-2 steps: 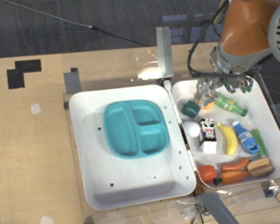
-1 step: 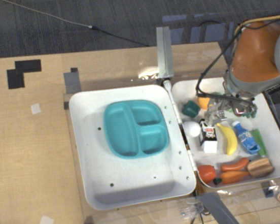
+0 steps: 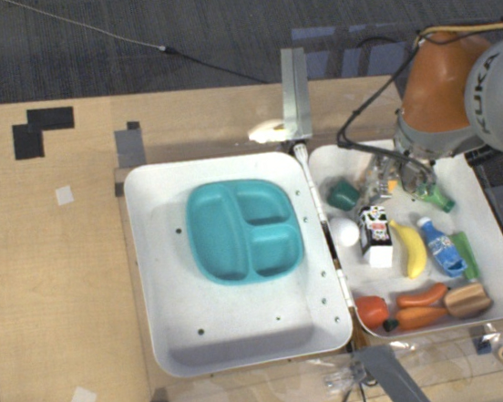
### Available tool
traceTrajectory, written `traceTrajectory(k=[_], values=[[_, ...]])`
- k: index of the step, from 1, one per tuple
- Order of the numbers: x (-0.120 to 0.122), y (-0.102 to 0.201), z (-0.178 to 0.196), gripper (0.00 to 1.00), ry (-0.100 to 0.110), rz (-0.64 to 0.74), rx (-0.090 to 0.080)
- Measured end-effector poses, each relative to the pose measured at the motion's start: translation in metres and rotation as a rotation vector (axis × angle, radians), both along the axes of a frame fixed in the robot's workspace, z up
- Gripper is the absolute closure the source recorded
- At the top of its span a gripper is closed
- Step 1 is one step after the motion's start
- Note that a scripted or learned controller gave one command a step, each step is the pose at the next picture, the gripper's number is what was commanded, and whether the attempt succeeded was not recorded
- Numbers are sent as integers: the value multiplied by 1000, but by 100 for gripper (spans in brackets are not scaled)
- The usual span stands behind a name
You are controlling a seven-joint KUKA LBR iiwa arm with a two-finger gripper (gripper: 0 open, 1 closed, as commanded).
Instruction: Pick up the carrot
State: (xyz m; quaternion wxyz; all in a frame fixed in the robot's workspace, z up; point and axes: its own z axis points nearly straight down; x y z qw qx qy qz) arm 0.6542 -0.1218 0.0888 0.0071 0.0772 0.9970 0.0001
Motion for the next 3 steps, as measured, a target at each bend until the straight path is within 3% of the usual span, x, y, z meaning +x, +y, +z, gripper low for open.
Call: traceTrajectory(k=[1, 2, 3], values=[[-19, 64, 102, 100, -3, 338, -4], [-62, 21, 185, 100, -2, 703, -12], [-60, -76, 253, 100, 0, 641, -15]])
